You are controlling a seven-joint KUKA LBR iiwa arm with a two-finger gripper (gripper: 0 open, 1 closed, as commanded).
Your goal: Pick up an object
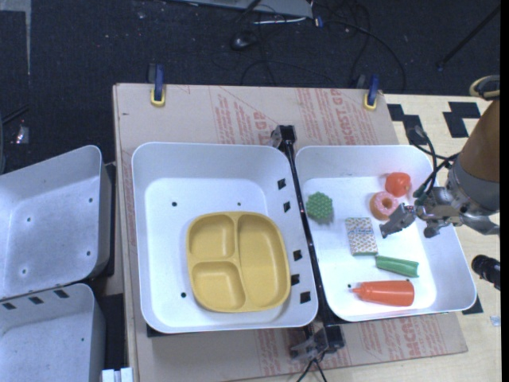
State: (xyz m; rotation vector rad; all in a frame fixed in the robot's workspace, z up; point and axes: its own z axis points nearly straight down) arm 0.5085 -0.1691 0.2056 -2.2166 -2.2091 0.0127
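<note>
My pincer (407,220) hangs over the right bin (453,289) beside the pink ring (384,205); its spread I cannot tell.

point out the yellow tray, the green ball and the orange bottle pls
yellow tray (208,255): camera view, left bin, on its central divider.
green ball (320,206): camera view, right bin, middle of its bumpy top.
orange bottle (390,293): camera view, near edge of right bin, middle of its body.
</note>
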